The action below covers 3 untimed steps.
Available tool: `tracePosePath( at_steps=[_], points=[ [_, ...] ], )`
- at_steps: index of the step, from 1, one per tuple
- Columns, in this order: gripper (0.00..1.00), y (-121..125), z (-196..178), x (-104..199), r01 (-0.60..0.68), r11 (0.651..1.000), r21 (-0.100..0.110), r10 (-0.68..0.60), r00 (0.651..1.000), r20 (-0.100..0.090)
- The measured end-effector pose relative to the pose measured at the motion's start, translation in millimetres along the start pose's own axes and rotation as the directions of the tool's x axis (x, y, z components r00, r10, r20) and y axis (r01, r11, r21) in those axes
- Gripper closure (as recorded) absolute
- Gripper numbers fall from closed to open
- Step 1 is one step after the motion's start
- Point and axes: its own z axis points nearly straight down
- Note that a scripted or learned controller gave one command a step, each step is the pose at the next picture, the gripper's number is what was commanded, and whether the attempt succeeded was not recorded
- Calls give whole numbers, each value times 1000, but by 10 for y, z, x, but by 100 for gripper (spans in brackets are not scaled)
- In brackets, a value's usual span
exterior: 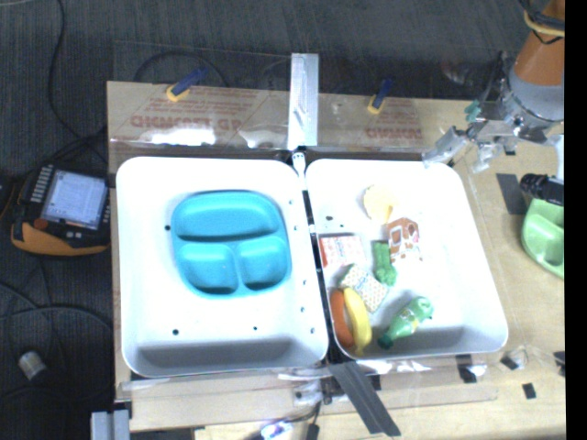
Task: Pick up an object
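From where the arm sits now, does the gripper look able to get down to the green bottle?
Probably yes: the green bottle lies uncovered near the right bin's front edge, apart from the banana, and the gripper hangs over the far corner.

The bench (477, 211) bears two white bins (147, 273) side by side.

A divided tray (229, 242) lies in the left bin (138, 337); small items crowd the right bin (468, 273).
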Motion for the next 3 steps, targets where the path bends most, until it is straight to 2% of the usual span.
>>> tracePosePath(
  at_steps=[1,2,3],
  points=[
    [0,-496,627,678,27,1000,2,-27,1000,1],
    [0,-510,1481,399,115,993,-10,-115,993,5],
    [100,-495,1364,408,115,993,-15,-115,993,3]
  ],
)
